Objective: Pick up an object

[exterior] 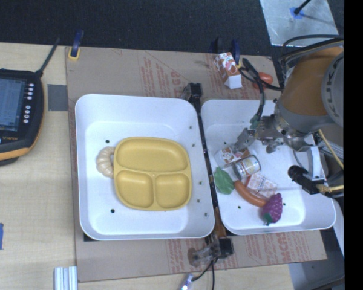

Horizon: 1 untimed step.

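The right bin holds several small items: a silver can lying on its side, a red and white packet, a green piece, an orange carrot-like stick, a flat wrapped packet and a purple grape bunch. My gripper hangs over the bin's upper middle, just above and right of the can and packet. It is open, with nothing between its fingers. The grey arm hides the bin's upper right part.
In the left bin sit a yellow divided tray and a beige bread-like piece at the tray's left. A small carton stands behind the right bin. A tablet-like pendant lies far left.
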### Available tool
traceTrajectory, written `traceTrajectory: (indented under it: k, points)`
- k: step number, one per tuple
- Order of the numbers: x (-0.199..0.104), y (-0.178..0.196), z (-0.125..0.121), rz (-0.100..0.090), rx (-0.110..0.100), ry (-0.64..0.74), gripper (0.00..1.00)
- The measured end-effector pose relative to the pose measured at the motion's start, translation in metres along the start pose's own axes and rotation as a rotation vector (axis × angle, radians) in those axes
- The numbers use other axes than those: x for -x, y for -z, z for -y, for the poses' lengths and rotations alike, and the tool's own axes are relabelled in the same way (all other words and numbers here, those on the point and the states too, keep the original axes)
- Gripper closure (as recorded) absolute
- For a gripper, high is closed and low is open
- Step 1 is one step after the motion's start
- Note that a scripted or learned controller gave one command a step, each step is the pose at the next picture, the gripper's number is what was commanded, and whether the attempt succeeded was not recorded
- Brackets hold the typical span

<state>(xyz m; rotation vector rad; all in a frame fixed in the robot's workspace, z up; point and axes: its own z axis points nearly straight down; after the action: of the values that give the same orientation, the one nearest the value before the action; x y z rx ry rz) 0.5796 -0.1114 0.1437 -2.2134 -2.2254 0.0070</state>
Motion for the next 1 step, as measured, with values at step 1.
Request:
traceTrajectory:
  k: [1]
  points:
    - [-0.0040, -0.0460, 0.0569, 0.002, 0.009, 0.001, 0.00]
